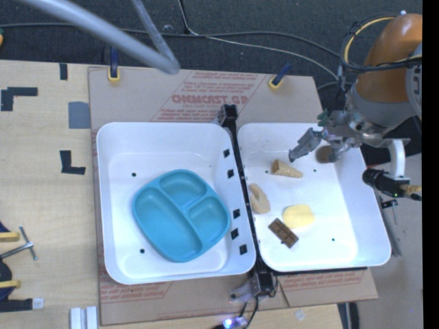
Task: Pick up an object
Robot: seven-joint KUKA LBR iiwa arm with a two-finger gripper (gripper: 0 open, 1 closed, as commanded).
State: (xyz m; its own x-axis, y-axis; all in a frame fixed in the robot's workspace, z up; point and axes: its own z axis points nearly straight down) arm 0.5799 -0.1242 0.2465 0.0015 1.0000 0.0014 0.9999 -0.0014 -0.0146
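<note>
Camera view: red "CHEMCAST GP" lettering (209,99) behind bins.

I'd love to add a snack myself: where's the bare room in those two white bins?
Right bin: bare along its near-right floor, beyond the yellow piece and brown bar. Its far end is crowded by the gripper. Left bin: bare strips around the blue tray.

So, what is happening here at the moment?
A grey robot arm reaches in from the right, its pincer over the upper part of the right bin. Nothing is visibly held. In that bin lie a tan wedge, a beige piece, a yellow lump and a brown block. The left bin holds a blue divided plate.
</note>
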